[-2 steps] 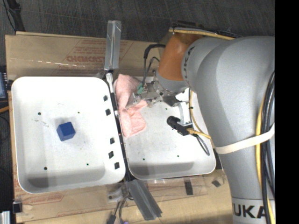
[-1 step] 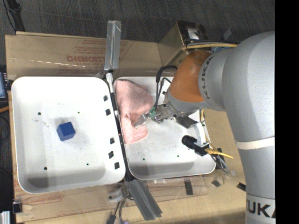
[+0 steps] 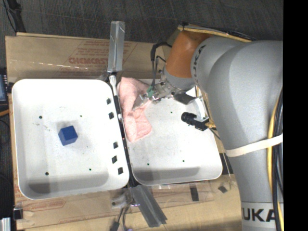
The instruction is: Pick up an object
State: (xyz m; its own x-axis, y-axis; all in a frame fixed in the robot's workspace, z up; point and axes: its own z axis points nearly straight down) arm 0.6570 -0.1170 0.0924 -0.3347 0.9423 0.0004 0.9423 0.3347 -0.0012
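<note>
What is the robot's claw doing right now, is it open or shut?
Claw: at the edge of the pink cloth in the right bin; whether it is open, shut or gripping cannot be told.

Grey arm [image 3: 240, 109] from the right, orange-banded wrist [image 3: 180, 57] bent low.

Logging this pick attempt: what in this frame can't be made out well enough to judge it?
- Gripper, camera view: the wrist hides its fingers, so any grasp of the pink cloth is unclear.
- Right bin: the grey arm covers its right side.
- Blue cube in the left bin: too small to show surface detail.
</note>
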